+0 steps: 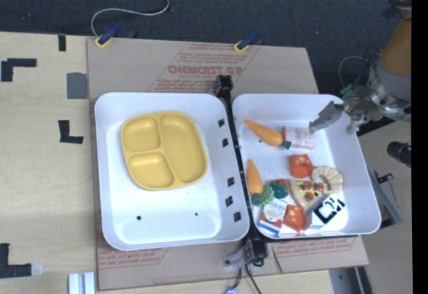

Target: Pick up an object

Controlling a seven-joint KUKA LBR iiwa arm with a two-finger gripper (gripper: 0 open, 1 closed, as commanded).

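The right bin [354, 152] holds toy food. A long carrot [264, 132] lies at its upper left, with a red-and-white packet [299, 137] beside it. Below them are a red piece [301, 166], a smaller carrot [254, 177], a tan croissant-shaped piece [329, 178], a pizza slice [307, 190] and a black-and-white item [329, 208]. My gripper [332, 128] hangs over the bin's upper right part, open, with nothing between its fingers. One grey finger [324, 117] points toward the packet.
The left bin [114, 212] bears a yellow divided plate [164, 150]. A green piece [273, 190], a blue-and-white carton [273, 212] and a red piece [294, 217] crowd the right bin's front. A black divider [231, 145] runs between the bins.
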